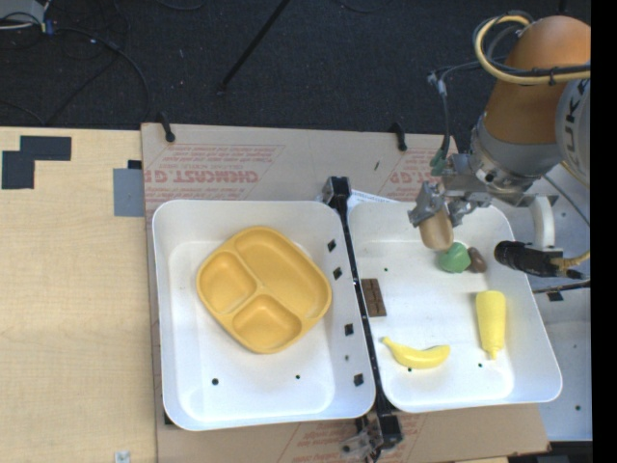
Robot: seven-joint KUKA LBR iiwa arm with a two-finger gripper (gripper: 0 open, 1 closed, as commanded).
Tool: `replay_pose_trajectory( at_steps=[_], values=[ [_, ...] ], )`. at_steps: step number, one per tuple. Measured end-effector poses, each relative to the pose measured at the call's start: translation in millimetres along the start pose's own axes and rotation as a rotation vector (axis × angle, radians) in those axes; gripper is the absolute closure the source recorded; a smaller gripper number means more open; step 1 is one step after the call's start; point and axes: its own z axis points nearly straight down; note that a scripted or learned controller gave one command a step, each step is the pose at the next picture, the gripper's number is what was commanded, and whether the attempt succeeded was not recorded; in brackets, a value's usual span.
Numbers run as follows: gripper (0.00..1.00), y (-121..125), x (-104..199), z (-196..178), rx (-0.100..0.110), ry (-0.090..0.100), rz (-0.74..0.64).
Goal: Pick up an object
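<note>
While the end effector [436, 222] hangs over the upper part of the right bin [540, 384], a tan, cork-like piece appears to be carried at its tip, though whether it is pinched or merely part of the tool cannot be told, nor can the opening of the tool be read. Just below it a green round object [452, 258] is seen, with a small brown item [475, 259] touching its right side; a descent centred on the green one alone is judged best, so the brown neighbour is not nudged. Further down, a yellow corn-like object [491, 322] and a banana [417, 354] lie well apart. A yellow divided plate [263, 288] rests in the left bin [183, 374] on the desk [67, 307].
</note>
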Motion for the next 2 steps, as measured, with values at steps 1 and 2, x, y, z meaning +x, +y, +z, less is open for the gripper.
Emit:
replay_pose_trajectory(
  at_steps=[1, 2],
  values=[
    [1.00, -4, 54, -3, 0.005, 0.002, -0.004],
    [1.00, -2, 102, -3, 0.004, 0.001, -0.003]
  ],
)
